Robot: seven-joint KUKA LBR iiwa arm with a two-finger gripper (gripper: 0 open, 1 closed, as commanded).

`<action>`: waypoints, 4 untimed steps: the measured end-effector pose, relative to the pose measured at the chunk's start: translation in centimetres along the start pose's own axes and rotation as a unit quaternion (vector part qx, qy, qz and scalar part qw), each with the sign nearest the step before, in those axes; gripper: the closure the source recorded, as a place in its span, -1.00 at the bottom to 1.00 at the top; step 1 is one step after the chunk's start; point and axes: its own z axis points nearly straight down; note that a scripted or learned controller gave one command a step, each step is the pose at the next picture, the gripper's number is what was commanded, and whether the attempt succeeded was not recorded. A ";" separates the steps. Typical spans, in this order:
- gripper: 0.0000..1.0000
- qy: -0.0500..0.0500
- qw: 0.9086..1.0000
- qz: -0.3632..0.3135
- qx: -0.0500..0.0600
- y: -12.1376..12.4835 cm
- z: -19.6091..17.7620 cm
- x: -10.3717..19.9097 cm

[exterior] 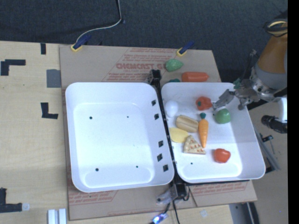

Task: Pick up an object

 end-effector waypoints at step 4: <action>1.00 0.001 1.000 0.001 0.003 -12.8 6.3 12.0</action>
